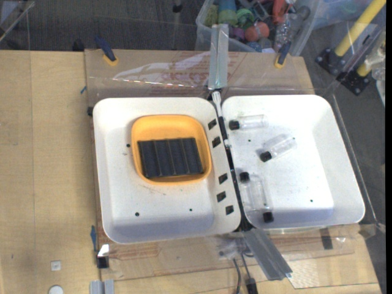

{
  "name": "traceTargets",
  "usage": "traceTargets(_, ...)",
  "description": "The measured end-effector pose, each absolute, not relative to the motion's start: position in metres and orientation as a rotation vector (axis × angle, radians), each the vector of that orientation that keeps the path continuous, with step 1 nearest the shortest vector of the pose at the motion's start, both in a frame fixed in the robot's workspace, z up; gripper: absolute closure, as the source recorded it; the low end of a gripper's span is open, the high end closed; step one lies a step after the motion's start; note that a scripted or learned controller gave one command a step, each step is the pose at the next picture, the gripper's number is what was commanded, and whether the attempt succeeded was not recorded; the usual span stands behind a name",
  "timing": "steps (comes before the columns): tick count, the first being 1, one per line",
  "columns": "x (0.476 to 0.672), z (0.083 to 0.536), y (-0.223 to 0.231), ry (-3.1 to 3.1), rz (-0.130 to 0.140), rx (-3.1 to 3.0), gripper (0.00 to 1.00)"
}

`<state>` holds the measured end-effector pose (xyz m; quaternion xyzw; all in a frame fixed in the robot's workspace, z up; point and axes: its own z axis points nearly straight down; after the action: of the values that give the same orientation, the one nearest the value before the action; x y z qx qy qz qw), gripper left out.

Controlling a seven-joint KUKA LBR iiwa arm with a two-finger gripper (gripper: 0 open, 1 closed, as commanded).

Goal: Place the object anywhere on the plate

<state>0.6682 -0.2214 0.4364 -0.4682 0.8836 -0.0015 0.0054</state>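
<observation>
Wooden bench (43, 133); two white bins (122, 213); toy-filled tub (257, 11) behind

Cannot tell pose or state of arm, wrist or gripper from this camera view.

Clear tub of colourful toys (257, 8) behind two white bins (288, 210).
</observation>
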Motion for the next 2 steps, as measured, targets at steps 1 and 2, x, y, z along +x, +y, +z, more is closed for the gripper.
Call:
traceTargets(1,0.6681,0.4361,-0.2214,2.425,-0.005,-1.982,1.00)
traceTargets(2,0.6681,0.4357,-0.2211,2.133,-0.005,-2.295,1.00)
